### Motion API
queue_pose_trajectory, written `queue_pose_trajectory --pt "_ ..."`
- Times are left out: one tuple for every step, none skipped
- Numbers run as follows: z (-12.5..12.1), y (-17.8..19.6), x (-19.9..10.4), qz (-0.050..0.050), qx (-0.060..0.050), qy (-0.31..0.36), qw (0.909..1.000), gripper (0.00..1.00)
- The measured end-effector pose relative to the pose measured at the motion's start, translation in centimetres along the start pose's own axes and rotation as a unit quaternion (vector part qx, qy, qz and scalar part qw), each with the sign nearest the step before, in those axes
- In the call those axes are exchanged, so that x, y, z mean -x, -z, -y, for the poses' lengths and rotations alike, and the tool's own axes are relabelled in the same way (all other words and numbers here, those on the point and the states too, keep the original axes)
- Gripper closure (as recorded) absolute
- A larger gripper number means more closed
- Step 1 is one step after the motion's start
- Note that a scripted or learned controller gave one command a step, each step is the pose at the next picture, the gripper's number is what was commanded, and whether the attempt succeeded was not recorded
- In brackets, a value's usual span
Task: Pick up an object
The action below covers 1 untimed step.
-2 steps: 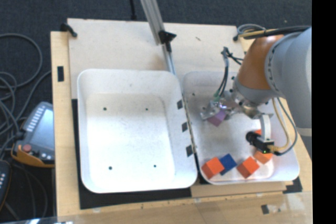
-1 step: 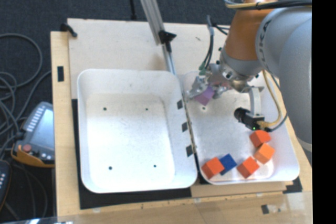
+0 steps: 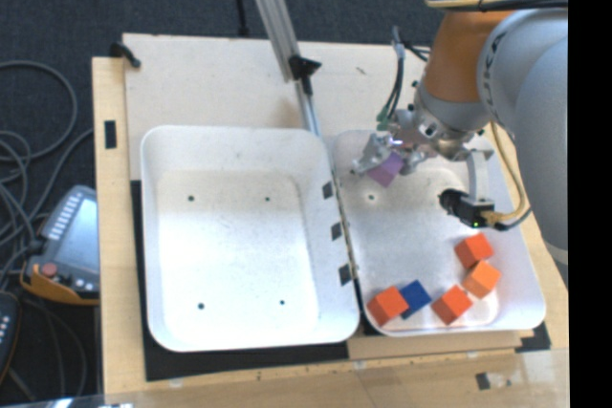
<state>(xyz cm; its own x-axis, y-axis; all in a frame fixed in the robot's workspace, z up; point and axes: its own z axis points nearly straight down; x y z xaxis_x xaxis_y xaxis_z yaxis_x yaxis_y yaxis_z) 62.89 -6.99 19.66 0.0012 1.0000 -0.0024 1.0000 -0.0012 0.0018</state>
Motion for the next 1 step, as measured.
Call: queue_pose_trajectory --pt "-0.97 -0.01 -7.77 -0.002 0.000 0.005 1.0000 1.00"
